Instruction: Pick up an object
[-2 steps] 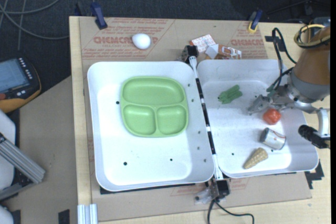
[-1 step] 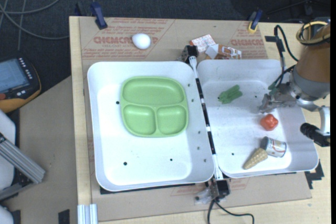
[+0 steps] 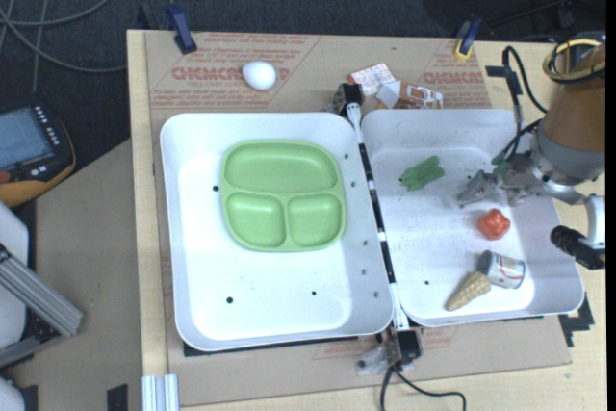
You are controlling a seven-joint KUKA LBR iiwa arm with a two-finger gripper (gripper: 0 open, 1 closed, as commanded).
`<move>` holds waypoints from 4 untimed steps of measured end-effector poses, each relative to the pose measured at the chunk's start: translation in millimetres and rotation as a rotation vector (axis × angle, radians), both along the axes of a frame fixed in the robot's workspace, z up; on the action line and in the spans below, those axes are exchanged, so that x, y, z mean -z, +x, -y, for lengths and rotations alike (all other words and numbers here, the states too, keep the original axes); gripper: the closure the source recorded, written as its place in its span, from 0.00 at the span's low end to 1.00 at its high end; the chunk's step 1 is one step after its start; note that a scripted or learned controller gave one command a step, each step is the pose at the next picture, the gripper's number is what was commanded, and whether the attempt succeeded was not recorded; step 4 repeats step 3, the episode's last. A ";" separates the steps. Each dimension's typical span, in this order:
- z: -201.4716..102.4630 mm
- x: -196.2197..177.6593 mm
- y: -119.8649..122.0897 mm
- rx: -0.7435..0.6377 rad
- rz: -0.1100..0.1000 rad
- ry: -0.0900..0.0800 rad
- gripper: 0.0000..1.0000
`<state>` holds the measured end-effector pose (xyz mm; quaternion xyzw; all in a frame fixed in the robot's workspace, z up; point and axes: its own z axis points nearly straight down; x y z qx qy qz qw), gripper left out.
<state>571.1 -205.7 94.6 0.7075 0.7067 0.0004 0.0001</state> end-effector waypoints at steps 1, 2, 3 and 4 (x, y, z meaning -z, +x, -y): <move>-25.1 10.4 -37.9 0.000 -0.002 0.001 0.00; -25.1 0.2 -37.1 0.000 0.000 0.000 1.00; -94.2 10.0 13.5 -0.003 0.001 0.000 1.00; -94.2 10.0 13.5 -0.003 0.001 0.000 1.00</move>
